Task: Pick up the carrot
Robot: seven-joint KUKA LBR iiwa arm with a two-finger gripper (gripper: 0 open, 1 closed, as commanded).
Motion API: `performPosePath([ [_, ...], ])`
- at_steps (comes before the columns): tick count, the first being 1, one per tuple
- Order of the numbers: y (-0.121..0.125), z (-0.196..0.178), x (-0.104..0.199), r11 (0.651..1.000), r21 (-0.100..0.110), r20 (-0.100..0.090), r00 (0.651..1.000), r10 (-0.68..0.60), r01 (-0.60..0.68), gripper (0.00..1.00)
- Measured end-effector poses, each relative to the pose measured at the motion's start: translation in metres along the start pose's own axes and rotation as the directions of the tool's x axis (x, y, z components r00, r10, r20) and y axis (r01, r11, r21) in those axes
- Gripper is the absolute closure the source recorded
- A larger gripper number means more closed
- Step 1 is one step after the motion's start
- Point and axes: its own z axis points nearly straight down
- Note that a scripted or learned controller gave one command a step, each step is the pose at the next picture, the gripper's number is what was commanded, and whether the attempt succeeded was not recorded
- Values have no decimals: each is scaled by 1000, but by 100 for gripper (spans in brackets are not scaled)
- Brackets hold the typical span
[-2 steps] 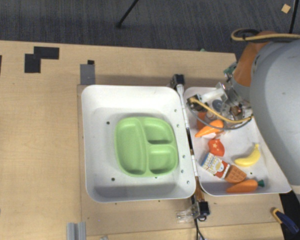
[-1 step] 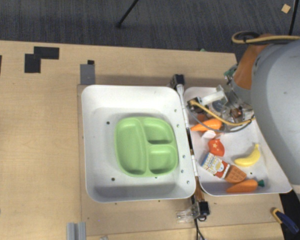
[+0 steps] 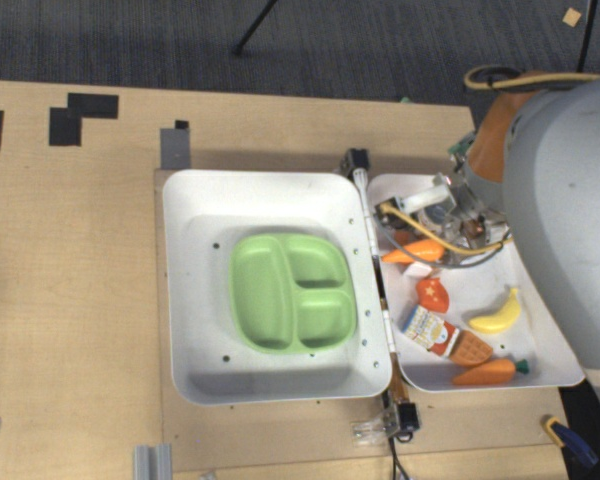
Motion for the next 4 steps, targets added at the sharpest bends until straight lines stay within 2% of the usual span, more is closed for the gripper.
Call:
performPosePath([
  [1, -3, 10, -6, 1000, 9, 18, 1000, 1, -2, 0],
  [2, -9, 28, -48, 1000, 8, 13, 999, 31, -31, 0],
  [4, -9, 29, -48, 999, 8, 13, 999, 31, -31, 0],
])
